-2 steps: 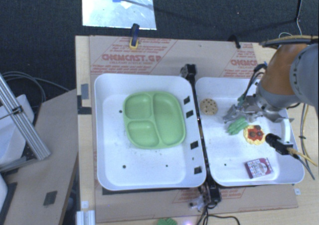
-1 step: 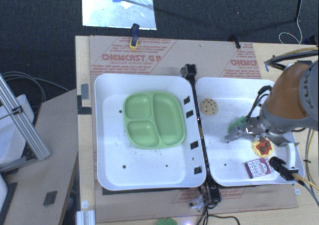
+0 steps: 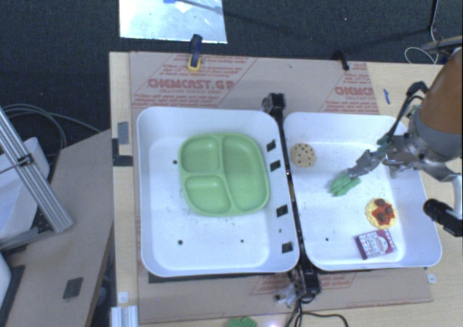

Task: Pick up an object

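My gripper (image 3: pixel 364 165) reaches into the right bin (image 3: pixel 325 221) from the right, with the grey arm and its orange band behind it at the frame's edge. A small green leafy toy (image 3: pixel 345 185) lies on the bin floor just below and left of the gripper's tip, touching it or very close to it. A round chocolate-chip cookie (image 3: pixel 302 154) lies near the bin's upper left corner. A small yellow and red pizza-like disc (image 3: pixel 380 211) sits lower right. A maroon packet (image 3: pixel 375 244) rests near the front rim.
The left bin (image 3: pixel 155 195) holds a light green divided plate (image 3: pixel 223 174). A black hinge strip with clips (image 3: pixel 283 188) runs between the bins. Cardboard lies under both bins, and a metal frame (image 3: pixel 32 181) stands at far left.
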Controlling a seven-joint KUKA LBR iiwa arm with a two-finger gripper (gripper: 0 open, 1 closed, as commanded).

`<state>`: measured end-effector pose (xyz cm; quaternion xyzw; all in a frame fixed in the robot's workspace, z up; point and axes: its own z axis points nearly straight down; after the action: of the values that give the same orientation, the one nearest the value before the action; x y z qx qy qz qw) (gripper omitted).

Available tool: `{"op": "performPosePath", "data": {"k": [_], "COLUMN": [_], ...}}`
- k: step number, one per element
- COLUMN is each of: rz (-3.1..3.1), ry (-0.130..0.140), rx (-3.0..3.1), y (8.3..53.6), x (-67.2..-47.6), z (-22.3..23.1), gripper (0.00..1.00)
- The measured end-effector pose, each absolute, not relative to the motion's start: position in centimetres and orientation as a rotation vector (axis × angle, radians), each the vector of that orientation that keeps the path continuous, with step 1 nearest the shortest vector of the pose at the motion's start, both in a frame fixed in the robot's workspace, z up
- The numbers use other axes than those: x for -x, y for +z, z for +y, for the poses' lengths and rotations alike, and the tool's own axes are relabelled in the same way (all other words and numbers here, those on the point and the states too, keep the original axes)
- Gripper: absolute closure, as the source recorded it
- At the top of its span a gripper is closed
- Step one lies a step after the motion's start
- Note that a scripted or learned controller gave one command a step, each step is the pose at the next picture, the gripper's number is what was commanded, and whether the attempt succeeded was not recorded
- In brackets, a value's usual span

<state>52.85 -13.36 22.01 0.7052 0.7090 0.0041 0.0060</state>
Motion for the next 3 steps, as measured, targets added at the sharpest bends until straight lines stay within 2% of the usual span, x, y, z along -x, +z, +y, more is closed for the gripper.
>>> {"op": "performPosePath", "data": {"k": [1, 2, 3], "rz": [2.228, 2.239, 2.216], "ry": [0.008, 0.019, 0.001], "rx": [-2.214, -2.196, -2.221], "y": [9.6, 19.0, 18.5], "x": [-49.2, -49.8, -51.4], "z": [-15.9, -0.3, -5.7], "gripper": [0.00, 0.00, 0.00]}}
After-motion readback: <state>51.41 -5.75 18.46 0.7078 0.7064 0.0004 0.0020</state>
